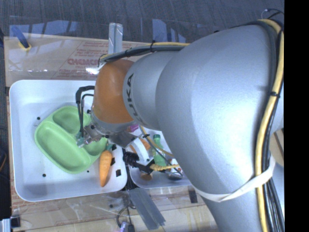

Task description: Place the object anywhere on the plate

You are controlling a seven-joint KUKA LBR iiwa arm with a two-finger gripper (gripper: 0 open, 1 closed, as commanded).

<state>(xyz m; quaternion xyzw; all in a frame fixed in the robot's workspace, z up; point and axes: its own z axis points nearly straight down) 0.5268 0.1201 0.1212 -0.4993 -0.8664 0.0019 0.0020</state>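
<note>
A light green divided plate [60, 141] lies in the left white bin [24, 110]. An orange carrot [105, 168] lies upright in the view just off the plate's lower right rim, near the bin's right wall. My gripper [85, 138] hangs over the plate's right edge, just above and left of the carrot's top end. The wide grey arm and its orange band hide most of the wrist. Nothing shows between the fingers.
The right bin [137, 180] is mostly hidden under the arm. In its visible part lie a green item [157, 143], an orange piece [145, 144] and a metal spoon [174, 173]. A printed cardboard sheet [63, 57] lies behind the bins.
</note>
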